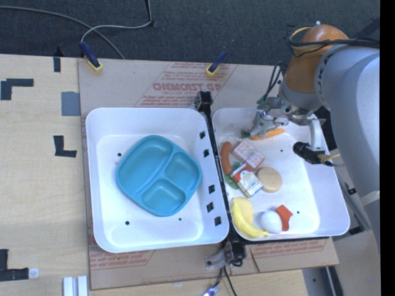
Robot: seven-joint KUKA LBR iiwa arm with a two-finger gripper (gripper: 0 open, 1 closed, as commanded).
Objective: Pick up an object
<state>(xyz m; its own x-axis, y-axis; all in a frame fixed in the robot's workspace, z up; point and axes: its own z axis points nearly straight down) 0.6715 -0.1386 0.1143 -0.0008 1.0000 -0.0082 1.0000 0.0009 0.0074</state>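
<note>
Red print on the cardboard sheet (185, 88) under the bins, upper middle of frame, upside down and too blurry to read properly. Two small printed packets (247, 165) in the right bin (321, 208), red-and-white labels, text too small to make out.

Grey arm (352, 103) coming in from the right edge, orange band (308, 60) near the top right, wrist bent down into the upper part of the right bin. Pincer (266, 125) low over an orange carrot-shaped piece (271, 134) near that bin's upper wall, tips right at it. Can't tell if spread or pinched, too much dark hardware in the way.

Rest of the right bin: a reddish sausage shape (226, 156) along the left wall, a round tan cookie-like disc (270, 179) just beside the packets, a yellow banana (245, 217) at the lower left, a white egg (270, 221) touching it, a small red piece (284, 216) next to the egg. All smooth plastic-looking toy food.

Left bin (102, 184): a blue divided plate (158, 174), three compartments, glossy, lying flat and turned at an angle. Pale wood-look table (37, 184) on the left with dark tape marks.
</note>
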